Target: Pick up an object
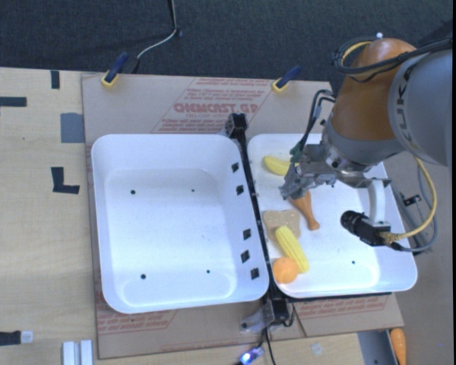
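A: Where's the orange plastic drumstick point(307, 207)?

B: Mid right white bin point(380, 276), its thick end under the grey two-finger gripper point(298, 189); whether it's gripped, I cannot tell.

A: Nearby?

B: Tan bread slice point(281, 220), yellow toy corn cob point(291, 249), an orange ball point(286, 270) toward the near-left corner.

A: Step?

B: Probably grasping; next, a lift.

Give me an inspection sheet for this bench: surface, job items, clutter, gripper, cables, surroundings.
Surface: two white bins on a cardboard sheet; left bin, right bin.
Job items: all in right bin: yellow piece, drumstick, bread slice, corn cob, orange.
Clutter: nothing seen.
Gripper: gripper low over the drumstick's upper end; hold unconfirmed.
Cables: black cable at top; yellow cable by arm.
Surroundings: clamps on cardboard's top edge.
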Motion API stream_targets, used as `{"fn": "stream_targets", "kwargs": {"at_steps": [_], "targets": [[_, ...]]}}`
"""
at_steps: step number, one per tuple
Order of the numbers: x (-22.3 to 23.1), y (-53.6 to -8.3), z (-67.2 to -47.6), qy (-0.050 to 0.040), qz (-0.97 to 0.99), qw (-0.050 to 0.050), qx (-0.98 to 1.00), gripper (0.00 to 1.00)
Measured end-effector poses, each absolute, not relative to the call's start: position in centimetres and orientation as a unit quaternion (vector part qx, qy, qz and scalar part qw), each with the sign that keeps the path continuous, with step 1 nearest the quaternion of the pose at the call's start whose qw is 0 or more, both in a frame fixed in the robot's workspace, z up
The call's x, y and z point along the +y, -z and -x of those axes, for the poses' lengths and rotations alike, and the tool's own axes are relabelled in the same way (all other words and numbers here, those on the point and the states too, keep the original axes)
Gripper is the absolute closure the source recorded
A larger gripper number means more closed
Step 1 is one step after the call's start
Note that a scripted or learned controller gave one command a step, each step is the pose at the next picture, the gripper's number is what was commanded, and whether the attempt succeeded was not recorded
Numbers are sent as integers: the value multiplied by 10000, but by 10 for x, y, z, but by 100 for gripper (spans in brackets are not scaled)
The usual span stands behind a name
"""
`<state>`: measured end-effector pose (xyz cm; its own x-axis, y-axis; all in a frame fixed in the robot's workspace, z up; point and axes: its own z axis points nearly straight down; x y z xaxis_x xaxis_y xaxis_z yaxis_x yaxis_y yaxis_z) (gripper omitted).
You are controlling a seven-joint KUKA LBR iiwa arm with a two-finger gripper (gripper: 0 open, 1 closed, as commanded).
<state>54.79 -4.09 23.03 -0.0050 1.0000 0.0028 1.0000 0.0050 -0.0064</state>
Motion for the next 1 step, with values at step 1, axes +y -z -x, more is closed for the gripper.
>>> {"fn": "stream_targets", "kwargs": {"at_steps": [1], "targets": [[-40, -240, -548, -12, 7049, 38, -7093, 100]]}}
